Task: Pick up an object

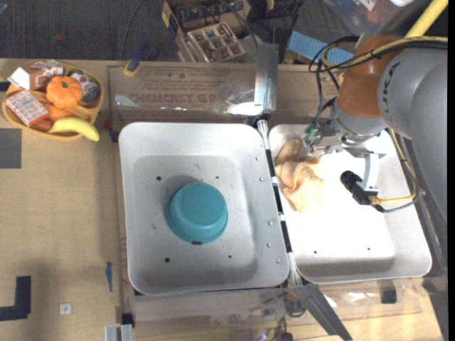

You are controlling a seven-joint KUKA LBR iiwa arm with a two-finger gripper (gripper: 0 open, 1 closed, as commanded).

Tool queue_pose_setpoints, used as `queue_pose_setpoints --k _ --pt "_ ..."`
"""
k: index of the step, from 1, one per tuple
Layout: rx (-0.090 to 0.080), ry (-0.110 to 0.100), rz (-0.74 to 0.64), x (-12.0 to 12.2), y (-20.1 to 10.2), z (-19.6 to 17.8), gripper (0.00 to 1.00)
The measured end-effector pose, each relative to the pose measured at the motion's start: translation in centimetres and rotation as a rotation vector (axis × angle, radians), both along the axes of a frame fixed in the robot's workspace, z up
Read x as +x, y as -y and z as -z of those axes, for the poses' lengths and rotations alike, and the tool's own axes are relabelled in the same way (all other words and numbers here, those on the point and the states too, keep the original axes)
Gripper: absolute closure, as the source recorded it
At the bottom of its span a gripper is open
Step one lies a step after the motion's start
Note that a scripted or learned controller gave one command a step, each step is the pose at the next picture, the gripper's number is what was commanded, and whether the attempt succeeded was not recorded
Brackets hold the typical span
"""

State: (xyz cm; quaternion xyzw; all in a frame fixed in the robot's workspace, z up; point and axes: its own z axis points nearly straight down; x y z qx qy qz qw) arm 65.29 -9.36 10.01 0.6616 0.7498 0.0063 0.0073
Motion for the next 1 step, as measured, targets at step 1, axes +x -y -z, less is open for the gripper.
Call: queue_pose_setpoints --k 1 --pt "-0.005 -0.016 -0.418 1.53 -2.06 -8.25 1.00"
